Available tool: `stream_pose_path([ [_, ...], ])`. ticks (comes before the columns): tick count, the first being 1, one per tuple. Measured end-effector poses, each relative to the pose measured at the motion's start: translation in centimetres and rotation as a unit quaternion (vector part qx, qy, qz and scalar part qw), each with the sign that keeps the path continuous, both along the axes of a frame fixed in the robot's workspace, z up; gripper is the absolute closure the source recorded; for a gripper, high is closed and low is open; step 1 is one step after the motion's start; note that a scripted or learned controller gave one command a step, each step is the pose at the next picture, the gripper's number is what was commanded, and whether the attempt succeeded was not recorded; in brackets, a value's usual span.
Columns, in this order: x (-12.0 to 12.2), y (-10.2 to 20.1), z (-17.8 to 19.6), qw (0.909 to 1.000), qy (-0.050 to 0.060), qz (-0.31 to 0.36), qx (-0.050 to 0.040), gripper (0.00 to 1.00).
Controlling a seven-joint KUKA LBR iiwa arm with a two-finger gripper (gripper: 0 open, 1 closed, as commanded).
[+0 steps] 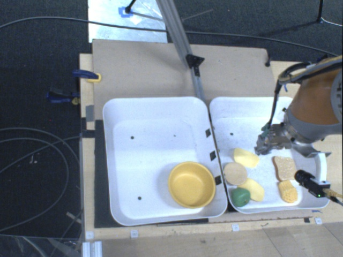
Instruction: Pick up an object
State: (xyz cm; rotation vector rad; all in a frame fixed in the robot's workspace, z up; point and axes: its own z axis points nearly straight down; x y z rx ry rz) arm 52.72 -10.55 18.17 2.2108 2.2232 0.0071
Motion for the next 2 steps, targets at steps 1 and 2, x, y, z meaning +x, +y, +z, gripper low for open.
stream_pose_path([
  [1,-0.6,-0.5,5.9,1.0000,0.000,-0.001,-0.0002,1.00],
  [2,-0.4,-0.6,11.2,1.0000,0.000,0.000,-0.0002,1.00],
])
